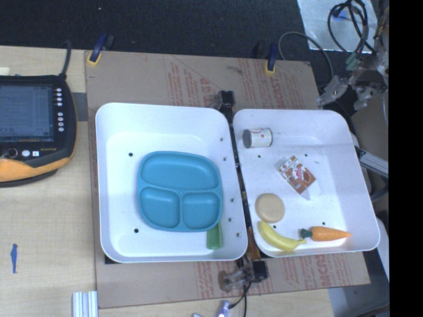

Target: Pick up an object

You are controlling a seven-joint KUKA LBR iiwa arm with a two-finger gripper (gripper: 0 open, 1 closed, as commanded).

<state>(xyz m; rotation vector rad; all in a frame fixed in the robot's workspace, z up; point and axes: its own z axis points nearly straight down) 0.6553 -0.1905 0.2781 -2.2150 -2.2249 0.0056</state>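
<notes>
In the right bin (344,134): 1 small can (258,137) on its side, 1 snack packet (297,175), 1 round cookie (269,207), 1 banana (280,238), 1 carrot (326,234). Left bin (112,177): 1 blue divided plate (179,191), 1 green block (214,237). Gripper (353,88) at the upper right, off the bins; its state cannot be told. Nothing lifted; the whole pick remains.

R bin holds five candidates. Small white cylindrical can w/ grey end (257,137): on its side, upper-left area of bin. Red-and-white printed snack packet (297,175): flat, angled diagonally, mid-bin. Round tan cookie-like disc (269,207): flat, lower-left. Yellow plastic banana (280,237): curved, just below disc, near front wall. Orange plastic carrot w/ green top (325,234): lying just right of banana tip.

L bin: blue three-compartment plastic plate (179,190), flat, centred; green rectangular block (213,237) at its lower-right edge.
</notes>
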